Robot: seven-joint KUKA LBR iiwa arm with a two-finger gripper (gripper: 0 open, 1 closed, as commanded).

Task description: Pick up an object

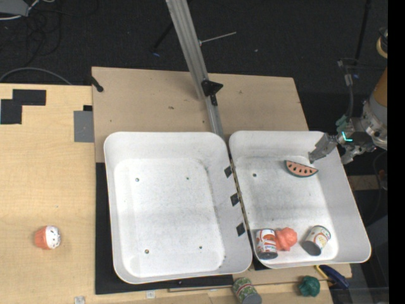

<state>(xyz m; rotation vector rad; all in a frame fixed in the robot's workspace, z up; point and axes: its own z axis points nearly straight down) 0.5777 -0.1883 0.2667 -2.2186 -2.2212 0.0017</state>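
The watermelon slice (300,168) lies flat in the right bin (285,198), near its far right corner. Its long axis runs left to right, tilted slightly down toward the right; the curved rind edge faces the near side. The gripper (329,145) hangs above the bin's right rim, just right of the slice; its opening cannot be determined, and nothing is visible in its grasp. Two cans (266,242) (316,240) and an orange lump (286,238) occupy the near edge. The left bin (164,204) adjoins. Both rest on a wooden tabletop (158,100) over dark floor (95,24).
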